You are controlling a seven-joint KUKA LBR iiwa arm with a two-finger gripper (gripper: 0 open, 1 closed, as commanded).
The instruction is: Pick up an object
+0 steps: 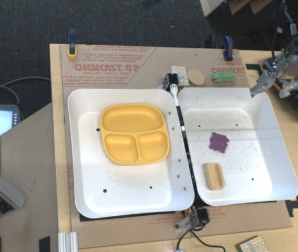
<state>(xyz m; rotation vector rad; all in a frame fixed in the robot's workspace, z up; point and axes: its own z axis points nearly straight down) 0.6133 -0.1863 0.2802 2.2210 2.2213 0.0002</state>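
Observation:
In the right bin [275, 140] lie two objects. A small purple piece [219, 142] sits near the middle, and a tan bread-like block [214, 176] lies closer to the front. My gripper [263, 82] hangs over the bin's far right corner, well away from both objects, with nothing visibly in it. The arm's wrist [290, 70] is partly cut off by the right side of the view.
The left bin [85, 182] holds a yellow divided plate [134, 133]. Behind the bins, on the cardboard sheet, lie a green piece [223, 77] and a round tan disc [196, 77]. Blue clamps [227, 47] hold the sheet's far edge.

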